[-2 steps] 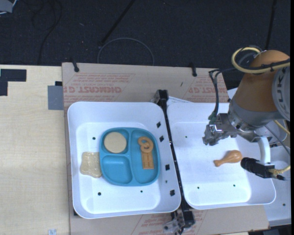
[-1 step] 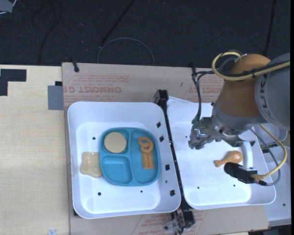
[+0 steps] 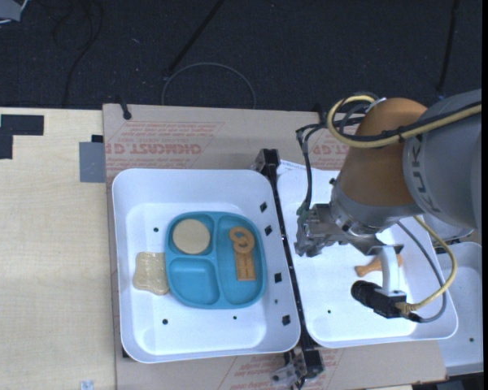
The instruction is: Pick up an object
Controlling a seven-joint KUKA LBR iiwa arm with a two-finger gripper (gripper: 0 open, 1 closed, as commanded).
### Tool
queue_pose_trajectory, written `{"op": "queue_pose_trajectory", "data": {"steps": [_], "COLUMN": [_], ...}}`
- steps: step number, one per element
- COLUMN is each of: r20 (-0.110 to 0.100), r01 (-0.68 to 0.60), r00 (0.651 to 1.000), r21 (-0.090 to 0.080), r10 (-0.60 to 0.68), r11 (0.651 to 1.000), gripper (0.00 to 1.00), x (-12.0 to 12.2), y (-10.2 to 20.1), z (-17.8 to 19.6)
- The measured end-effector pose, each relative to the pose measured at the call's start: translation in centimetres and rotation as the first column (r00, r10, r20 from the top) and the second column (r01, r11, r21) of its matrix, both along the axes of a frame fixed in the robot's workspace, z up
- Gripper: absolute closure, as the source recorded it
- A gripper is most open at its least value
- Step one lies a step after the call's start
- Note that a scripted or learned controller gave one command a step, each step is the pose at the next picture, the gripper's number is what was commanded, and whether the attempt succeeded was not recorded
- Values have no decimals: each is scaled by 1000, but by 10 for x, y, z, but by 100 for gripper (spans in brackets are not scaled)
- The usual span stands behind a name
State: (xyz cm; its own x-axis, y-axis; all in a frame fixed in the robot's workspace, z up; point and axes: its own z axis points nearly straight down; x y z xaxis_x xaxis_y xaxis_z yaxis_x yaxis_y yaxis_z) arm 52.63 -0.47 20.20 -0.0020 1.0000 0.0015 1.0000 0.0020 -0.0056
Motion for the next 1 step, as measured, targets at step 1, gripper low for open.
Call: {"op": "queue_pose_trajectory", "data": {"steps": [1], "r20": [-1], "r01": [-1], "r00": [1000], "r21": [1], "r10": [1], "r11": [1000], "gripper": [100], "x": [-14], "y": [51], "z": [-3]}}
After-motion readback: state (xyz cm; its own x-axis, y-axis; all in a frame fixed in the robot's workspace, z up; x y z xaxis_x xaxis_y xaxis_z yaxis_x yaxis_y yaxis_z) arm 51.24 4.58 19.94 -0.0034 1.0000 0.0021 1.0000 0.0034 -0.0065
